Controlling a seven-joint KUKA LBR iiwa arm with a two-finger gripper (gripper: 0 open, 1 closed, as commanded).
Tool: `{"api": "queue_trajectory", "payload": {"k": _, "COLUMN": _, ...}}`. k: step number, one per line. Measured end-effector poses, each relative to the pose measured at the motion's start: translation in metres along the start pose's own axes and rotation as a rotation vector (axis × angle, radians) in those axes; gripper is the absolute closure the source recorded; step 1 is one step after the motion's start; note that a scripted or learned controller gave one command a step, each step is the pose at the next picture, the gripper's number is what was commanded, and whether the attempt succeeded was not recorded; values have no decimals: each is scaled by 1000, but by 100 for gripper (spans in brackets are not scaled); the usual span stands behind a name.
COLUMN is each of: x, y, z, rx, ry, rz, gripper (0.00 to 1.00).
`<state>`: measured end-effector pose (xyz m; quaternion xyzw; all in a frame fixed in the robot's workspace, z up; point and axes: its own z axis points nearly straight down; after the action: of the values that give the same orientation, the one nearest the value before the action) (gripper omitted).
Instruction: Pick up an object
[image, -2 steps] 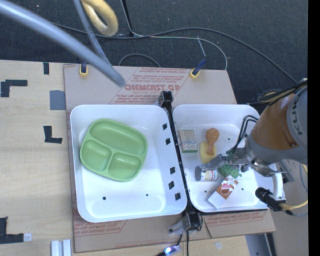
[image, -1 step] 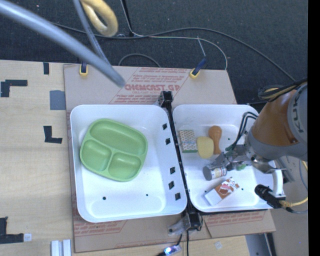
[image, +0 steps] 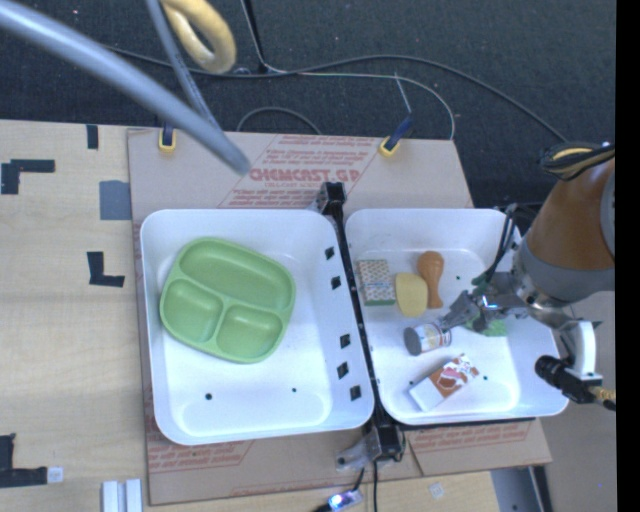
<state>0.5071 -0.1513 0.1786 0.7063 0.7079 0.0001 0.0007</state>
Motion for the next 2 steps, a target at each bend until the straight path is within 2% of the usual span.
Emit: {"api": "queue_trajectory", "payload": {"k": 2, "x": 0, "y": 5, "z": -77, "rx": 1, "ry": 0, "rz": 0, "gripper": 100}}
